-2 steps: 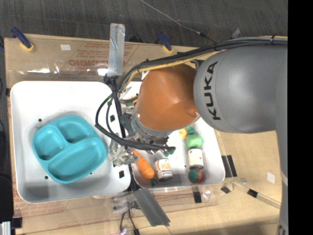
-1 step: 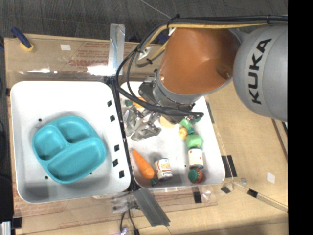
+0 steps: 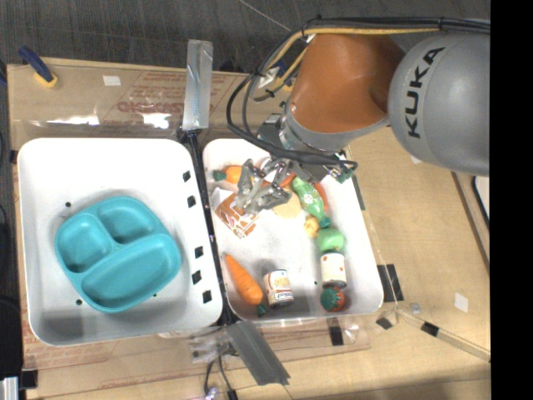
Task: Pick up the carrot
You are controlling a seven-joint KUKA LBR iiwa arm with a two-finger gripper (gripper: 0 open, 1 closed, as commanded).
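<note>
The carrot (image 3: 243,280) is orange with a green stem end. It lies at the front left of the right bin (image 3: 291,233), close to the divider wall and beside a small can (image 3: 280,288). My gripper (image 3: 259,192) hangs over the back half of the same bin, just above an orange carton (image 3: 235,216). It is well behind the carrot and apart from it. The grey arm with its orange band (image 3: 341,77) reaches in from the upper right and hides part of the bin's back edge.
The right bin also holds a small bottle (image 3: 333,267), a green toy (image 3: 331,240), a red fruit (image 3: 333,299), a green and red item (image 3: 309,196) and an orange piece (image 3: 231,174). A teal divided plate (image 3: 117,251) sits in the left bin (image 3: 50,165).
</note>
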